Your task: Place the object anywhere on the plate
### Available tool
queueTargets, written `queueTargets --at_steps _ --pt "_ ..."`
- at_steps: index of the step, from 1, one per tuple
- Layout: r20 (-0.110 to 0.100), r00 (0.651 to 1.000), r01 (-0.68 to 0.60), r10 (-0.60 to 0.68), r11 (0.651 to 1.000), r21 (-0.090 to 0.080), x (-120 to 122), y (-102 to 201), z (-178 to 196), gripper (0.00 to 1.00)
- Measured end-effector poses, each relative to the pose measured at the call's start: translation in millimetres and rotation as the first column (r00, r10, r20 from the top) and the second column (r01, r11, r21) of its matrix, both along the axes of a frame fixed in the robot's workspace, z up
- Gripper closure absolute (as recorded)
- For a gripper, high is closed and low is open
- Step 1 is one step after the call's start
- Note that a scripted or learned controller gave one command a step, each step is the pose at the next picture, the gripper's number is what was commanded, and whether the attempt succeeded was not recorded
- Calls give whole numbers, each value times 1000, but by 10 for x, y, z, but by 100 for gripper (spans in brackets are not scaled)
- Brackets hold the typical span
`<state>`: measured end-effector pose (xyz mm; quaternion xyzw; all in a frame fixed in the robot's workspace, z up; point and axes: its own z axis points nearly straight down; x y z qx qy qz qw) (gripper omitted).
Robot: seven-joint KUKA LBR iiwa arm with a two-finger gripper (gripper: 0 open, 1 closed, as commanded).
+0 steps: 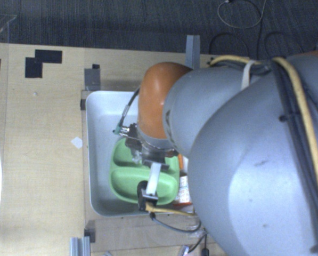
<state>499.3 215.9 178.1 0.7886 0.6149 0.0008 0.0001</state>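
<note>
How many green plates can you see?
1. The green plate lies in the white bin, toward the bottom of the view, partly under the grey arm. That arm covers a lot, so another could be hidden.

Slanted overhead view from my console: the grey arm (244, 159) reaches in from the right, its orange band (153, 105) poised above the white bin (100, 143). The wrist hangs over a green plate (124, 177) in the bin's lower part. A red-and-white item (184, 190), largely hidden by the arm, shows beside the plate's right edge.
</note>
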Motion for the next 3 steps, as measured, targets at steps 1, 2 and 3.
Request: queueTargets --at_steps 1,2,3 --pt "-1 1000 -12 12 1000 0 -124 -296 -12 100" --pt "12 1000 -29 29 1000 1 -90 -987 -583 100" --pt "0 955 298 -298 955 0 186 -1314 63 100"
